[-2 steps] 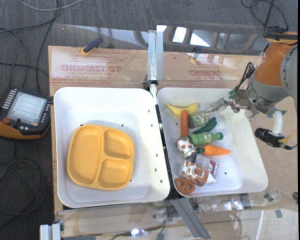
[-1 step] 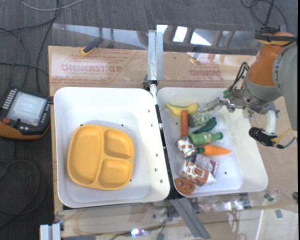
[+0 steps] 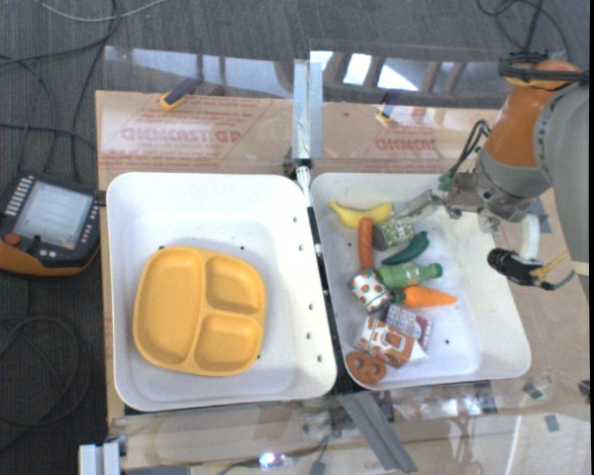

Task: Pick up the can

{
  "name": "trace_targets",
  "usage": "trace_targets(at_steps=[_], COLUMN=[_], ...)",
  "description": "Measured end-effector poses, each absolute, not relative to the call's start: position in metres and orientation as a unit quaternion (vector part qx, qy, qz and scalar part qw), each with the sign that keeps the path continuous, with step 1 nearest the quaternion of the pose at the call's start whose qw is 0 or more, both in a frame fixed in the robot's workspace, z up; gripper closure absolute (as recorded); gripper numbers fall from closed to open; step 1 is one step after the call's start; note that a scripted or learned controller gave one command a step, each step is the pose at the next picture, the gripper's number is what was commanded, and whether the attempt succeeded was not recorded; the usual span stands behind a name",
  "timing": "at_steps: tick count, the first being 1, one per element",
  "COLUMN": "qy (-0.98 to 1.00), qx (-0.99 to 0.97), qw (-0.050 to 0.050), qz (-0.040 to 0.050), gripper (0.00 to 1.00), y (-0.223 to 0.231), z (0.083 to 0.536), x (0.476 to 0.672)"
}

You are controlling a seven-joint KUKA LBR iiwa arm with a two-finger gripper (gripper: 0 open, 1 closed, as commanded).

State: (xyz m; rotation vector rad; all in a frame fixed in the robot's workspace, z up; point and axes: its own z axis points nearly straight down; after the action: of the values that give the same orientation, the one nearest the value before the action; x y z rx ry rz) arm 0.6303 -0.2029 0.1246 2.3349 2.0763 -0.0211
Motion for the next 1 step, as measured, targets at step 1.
trace_targets(at_steps=[1], qy=[0.652], qx=[0.758], qw=[0.010], qz=[-0.0115], gripper=[0.00], y=[-0.2016], z=[0.1216], x=[0.6405])
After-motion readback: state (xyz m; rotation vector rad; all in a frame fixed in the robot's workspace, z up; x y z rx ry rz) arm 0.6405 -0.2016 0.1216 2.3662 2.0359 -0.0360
